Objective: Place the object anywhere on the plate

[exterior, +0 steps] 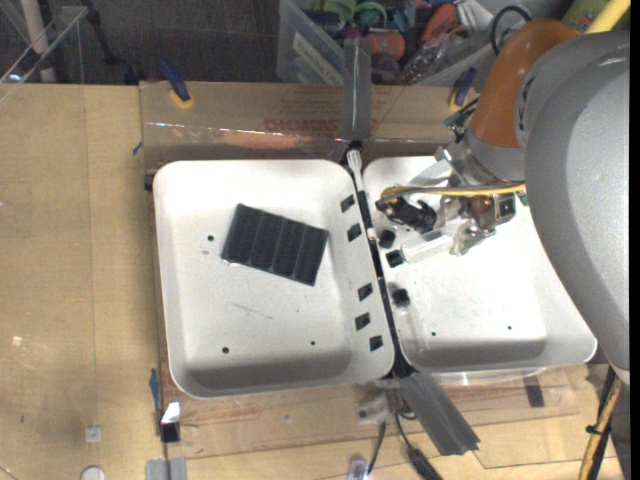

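Observation:
A black ridged rectangular plate lies flat in the left white bin, slightly turned, in its upper middle. My gripper hangs over the upper left part of the right white bin, close to the divider. The grey arm with its orange band comes in from the right and covers the bin's right side. Whatever lies directly under the gripper is hidden by it.
A raised divider with several small black clips runs between the two bins. A clear crate of colourful toys stands behind the bench. Bare wooden bench top lies to the left of the bins.

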